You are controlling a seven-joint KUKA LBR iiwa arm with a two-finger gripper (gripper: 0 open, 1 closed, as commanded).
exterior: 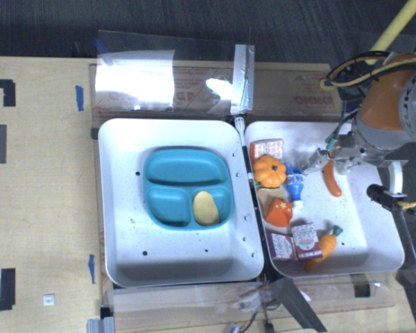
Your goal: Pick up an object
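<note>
My gripper [338, 155] hangs over the back of the right bin [385, 252], reaching in from the right. A red sausage [332, 180] lies just below it, with its upper end right at the gripper's tip. I cannot tell whether the sausage is gripped or resting on the bin floor. On the bin's left side sit an orange pumpkin [270, 171], a small blue and white bottle [295, 186], a red-orange piece [279, 212], a carrot [326, 244] and two small cartons [267, 148] [304, 240].
The left bin [118, 186] holds a blue divided plate [173, 179] with a yellow potato-like object [206, 207] in its front right section. A clear plastic sheet [166, 82] stands behind the bins. Yellow cables [353, 66] loop above the arm.
</note>
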